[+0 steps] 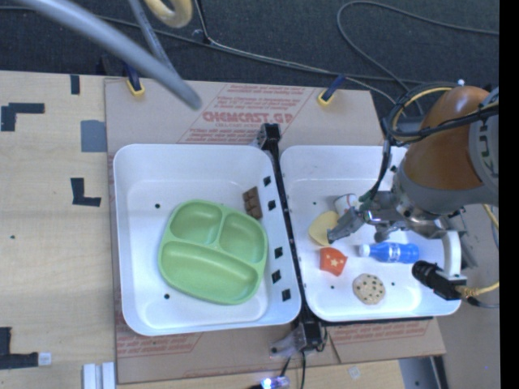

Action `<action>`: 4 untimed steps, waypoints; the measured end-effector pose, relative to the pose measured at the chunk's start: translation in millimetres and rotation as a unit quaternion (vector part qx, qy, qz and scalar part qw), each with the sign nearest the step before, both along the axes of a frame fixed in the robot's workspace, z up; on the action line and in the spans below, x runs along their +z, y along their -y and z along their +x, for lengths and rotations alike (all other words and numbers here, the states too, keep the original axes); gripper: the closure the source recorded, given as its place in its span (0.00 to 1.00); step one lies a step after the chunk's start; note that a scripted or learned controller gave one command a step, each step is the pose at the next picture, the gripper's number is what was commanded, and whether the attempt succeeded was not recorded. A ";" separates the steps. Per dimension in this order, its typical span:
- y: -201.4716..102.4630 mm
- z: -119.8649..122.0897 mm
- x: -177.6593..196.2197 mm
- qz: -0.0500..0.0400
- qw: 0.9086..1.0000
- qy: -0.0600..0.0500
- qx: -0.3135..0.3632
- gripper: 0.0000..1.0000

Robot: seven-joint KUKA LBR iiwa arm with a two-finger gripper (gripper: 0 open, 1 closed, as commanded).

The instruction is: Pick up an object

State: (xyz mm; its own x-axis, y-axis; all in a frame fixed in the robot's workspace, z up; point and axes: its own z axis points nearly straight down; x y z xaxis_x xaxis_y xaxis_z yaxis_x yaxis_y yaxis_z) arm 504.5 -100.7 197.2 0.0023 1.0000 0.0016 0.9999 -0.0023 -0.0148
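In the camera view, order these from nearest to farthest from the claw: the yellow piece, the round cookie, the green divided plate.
From the claw:
1. Pale yellow rounded piece, right bin, just beside the claw.
2. Round speckled cookie, right bin, near its front wall.
3. Green divided plastic plate, left bin.

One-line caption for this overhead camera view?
KUKA arm's gripper hovers in the right bin near a yellow piece, blue bottle, red piece and cookie; green divided plate left.

A robotics lab: a cardboard-covered table (243, 108) with tape marks (81, 191), loose cables (389, 14), and two white bins (130, 217) under a fixed camera.
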 end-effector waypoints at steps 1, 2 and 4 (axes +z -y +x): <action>-0.3 2.9 6.1 -0.001 1.000 0.006 0.002 0.00; -4.9 5.2 -56.8 0.000 1.000 0.004 0.002 0.00; -6.7 4.7 -98.2 0.000 1.000 0.005 0.003 1.00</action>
State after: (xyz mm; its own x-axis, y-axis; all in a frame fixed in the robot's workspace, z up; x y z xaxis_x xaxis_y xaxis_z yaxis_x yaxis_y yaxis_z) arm 509.2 -94.0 99.0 -0.0027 1.0000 0.0019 1.0000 0.0027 -0.0038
